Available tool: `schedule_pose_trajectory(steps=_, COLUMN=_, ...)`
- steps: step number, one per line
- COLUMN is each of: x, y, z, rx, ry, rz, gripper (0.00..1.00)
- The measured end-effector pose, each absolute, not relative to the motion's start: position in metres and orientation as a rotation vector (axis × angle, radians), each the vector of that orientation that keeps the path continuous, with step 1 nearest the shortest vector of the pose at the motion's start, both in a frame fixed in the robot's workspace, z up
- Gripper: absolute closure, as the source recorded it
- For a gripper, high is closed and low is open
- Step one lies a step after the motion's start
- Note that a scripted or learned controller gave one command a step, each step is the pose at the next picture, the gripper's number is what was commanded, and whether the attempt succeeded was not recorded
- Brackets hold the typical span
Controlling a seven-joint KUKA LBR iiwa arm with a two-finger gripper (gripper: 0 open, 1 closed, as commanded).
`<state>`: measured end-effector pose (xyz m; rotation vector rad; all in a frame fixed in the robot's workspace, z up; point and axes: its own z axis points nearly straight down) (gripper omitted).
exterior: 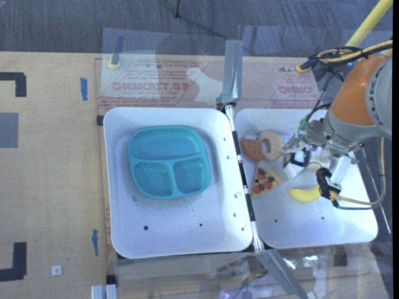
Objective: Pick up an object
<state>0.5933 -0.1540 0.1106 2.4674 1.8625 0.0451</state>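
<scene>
The right bin [312,226] holds a tan ring-shaped donut [270,144], an orange-brown piece [251,147] beside it, a pizza slice [264,180] and a yellow banana [304,194]. My gripper [298,157] hangs low over the bin's upper middle, just right of the donut and above the banana. A small white thing shows by its tips, but I cannot tell whether it is held.
The left bin [118,229] contains a teal divided plate [168,161]. A metal divider [232,80] rises between the bins at the back. Cables [349,199] trail from the wrist over the right bin. Bare floor lies in the right bin's front half.
</scene>
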Motion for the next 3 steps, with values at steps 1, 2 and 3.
schedule_pose_trajectory(steps=1, x=0.595, y=-0.157, z=0.111, rx=2.521, ry=1.798, rz=0.052, gripper=0.00)
schedule_pose_trajectory(steps=2, x=0.596, y=-0.158, z=0.111, rx=2.526, ry=1.792, rz=0.053, gripper=0.00)
schedule_pose_trajectory(steps=3, x=0.574, y=-0.144, z=0.091, rx=2.862, ry=1.277, rz=0.020, gripper=0.00)
